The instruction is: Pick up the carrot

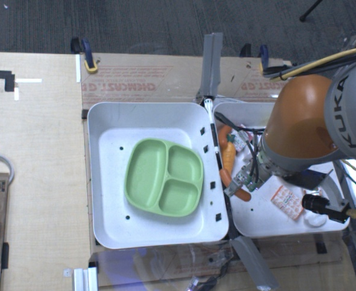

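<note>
The carrot (pixel 228 156) is orange and lies lengthwise along the left wall of the right bin (pixel 269 226), its green-topped end pointing away from me. The gripper (pixel 246 179) hangs just right of the carrot's near end, low in the bin, under the arm's orange band (pixel 299 123). The big wrist hides most of the gripper. I see nothing plainly held in it.
The left bin (pixel 105 162) holds a green divided plate (pixel 164 177). In the right bin, red-orange pieces lie at the carrot's far end (pixel 224 132) and near end (pixel 241 194). A white-and-red packet (pixel 285 200) and a small white object (pixel 316 220) lie to the right.
</note>
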Controlling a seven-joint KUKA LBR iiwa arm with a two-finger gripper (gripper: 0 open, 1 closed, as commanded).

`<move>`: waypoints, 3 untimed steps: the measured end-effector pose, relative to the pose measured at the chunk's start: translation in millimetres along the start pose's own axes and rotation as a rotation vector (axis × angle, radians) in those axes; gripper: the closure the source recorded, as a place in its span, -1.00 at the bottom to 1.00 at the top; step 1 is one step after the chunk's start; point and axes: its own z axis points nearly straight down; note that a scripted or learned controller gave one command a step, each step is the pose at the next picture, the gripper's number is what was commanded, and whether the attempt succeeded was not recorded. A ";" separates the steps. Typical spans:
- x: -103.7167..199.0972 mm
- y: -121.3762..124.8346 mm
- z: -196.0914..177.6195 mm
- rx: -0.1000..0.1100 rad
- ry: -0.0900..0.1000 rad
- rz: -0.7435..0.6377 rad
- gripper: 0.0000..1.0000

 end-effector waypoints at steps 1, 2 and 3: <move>-108.9 -57.9 100.0 0.000 0.000 0.273 1.00; -55.5 -43.3 0.2 0.000 -0.001 0.737 1.00; -21.1 -15.9 0.4 0.000 -0.001 0.623 1.00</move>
